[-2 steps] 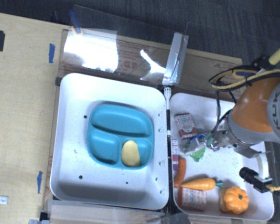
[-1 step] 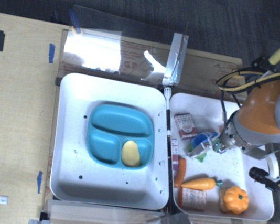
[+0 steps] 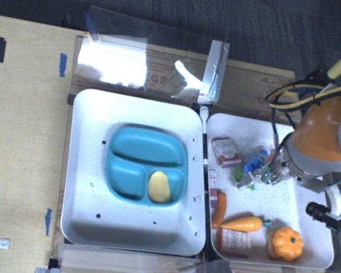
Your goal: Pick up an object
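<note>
Sitting in the left shallow white bin (image 3: 81,169) is a blue plastic compartment tray (image 3: 147,164), w/ a pale yellow egg-shaped item (image 3: 160,186) lying in its lower-right compartment. Moving right, the right white bin (image 3: 322,255) is holding a pink-labelled small packet (image 3: 225,151), a blue-and-green small item (image 3: 254,164), an orange plastic carrot (image 3: 243,224), a red-labelled can lying on its side (image 3: 236,241) and a small orange pumpkin (image 3: 286,243). The grey arm's gripper (image 3: 270,174) is hovering just beside the blue-and-green item (fingers too blurred; can't tell whether they're spread or closed).
</note>
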### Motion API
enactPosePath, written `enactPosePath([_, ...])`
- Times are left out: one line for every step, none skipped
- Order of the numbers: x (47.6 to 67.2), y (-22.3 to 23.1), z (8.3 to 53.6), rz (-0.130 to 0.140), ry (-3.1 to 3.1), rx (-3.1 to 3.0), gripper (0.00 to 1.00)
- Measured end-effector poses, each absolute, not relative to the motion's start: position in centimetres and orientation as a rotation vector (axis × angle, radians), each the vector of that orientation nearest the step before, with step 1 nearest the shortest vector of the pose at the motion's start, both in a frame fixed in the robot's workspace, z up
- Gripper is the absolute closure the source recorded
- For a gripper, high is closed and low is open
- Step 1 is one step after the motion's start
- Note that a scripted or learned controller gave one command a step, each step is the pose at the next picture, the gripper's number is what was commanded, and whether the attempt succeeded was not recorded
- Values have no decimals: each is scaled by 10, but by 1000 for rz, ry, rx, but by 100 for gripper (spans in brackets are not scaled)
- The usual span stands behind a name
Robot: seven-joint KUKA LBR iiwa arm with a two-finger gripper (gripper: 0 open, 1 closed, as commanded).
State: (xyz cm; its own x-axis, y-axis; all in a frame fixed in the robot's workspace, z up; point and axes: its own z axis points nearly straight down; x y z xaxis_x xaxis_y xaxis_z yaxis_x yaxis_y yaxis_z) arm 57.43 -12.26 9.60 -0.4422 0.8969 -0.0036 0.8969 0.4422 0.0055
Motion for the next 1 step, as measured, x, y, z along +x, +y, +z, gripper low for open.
enactPosePath([619,-77,184,0,2459,1954,100])
